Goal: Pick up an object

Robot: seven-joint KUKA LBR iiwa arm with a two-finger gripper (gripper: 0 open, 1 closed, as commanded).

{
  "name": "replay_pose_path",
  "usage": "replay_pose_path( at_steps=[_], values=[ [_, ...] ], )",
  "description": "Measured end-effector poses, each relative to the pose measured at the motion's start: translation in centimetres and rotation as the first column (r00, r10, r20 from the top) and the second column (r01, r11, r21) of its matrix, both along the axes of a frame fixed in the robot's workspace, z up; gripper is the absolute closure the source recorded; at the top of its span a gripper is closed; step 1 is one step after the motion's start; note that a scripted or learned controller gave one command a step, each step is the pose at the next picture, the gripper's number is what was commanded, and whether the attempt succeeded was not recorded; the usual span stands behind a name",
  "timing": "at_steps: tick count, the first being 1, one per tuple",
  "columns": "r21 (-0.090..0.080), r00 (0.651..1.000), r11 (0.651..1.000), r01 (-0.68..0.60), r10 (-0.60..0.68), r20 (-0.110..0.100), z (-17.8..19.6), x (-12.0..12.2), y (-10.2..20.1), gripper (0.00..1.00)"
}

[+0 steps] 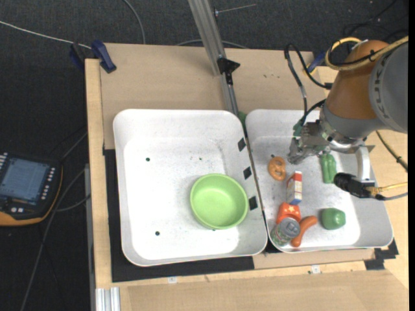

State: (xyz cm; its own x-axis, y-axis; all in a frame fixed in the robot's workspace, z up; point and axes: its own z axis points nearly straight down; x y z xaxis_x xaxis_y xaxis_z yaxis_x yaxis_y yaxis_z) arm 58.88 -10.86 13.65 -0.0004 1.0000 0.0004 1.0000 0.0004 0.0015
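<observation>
white left bin [139, 141] holds a green bowl [218, 201]; right bin [376, 229] holds small items; can't tell the fingers' [299, 153] state.

2 white bins [130, 135], 1 green bowl [218, 201], approx 7 small items in rt bin [369, 235].

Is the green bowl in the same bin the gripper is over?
No, the green bowl sits in the left bin, while the gripper is over the right bin.

No legible text, label or number anywhere
</observation>
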Motion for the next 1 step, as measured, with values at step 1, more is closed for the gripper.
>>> replay_pose_path(
  at_steps=[1],
  values=[
    [-0.001, 1.0, 1.0, 0.001, -0.001, 0.003, 5.11, -0.27, -0.96, 1.0]
  ],
)
